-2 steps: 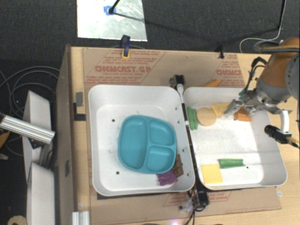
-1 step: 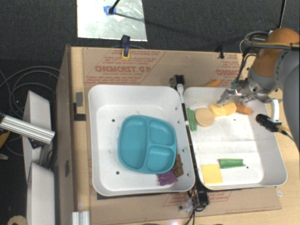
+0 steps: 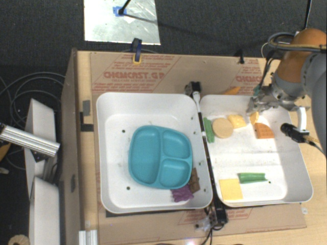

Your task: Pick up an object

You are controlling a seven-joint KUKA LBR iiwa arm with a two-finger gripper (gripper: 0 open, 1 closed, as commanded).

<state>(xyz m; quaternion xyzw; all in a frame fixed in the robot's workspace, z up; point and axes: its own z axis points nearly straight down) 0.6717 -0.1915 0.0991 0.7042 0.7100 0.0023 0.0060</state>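
The left bin is taken up largely by a teal divided plate, laid flat near the bin's middle. At the plate's lower right edge a purple piece and a small brown piece are seen, both close against the bin's front corner.

Along the wall between the two bins a green stick-shaped item lies lengthwise, just inside the right bin. Beside it a round tan disc is placed, touching a pale yellow chunk on its right. Toward the front of this bin a yellow square block is found, with a dark green pod-like piece just above and right of it. An orange wedge rests further back — near the bin's right side.

The gripper is positioned over the back of the right bin, above and just left of the orange wedge — whether it is released or clenched cannot be told, and nothing is seen caught in it. The arm is seen entering from the right.
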